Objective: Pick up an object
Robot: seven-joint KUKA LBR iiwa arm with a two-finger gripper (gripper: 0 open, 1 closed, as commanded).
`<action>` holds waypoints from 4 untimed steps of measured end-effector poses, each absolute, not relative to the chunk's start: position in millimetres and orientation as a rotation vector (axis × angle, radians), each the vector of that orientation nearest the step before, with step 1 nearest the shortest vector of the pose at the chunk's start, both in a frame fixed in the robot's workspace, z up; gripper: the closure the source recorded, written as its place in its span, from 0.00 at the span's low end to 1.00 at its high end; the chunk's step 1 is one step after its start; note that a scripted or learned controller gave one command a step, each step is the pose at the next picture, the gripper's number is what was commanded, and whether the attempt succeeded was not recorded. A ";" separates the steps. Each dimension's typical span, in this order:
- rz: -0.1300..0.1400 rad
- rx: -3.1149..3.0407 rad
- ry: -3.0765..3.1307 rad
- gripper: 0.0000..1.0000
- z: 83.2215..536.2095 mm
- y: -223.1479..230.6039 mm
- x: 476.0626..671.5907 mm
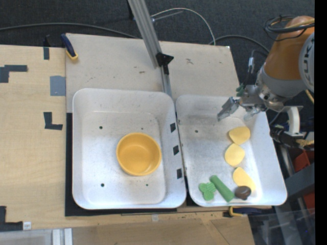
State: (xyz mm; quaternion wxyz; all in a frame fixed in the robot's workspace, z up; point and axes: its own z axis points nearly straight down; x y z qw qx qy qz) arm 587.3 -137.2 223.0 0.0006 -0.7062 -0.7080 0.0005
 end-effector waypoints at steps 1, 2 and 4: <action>0.001 -2.218 -2.223 0.00 223.0 -137.2 587.3; 0.007 -2.216 -2.219 0.00 172.3 -136.2 576.4; 0.003 -2.219 -2.224 0.00 87.1 -138.1 579.4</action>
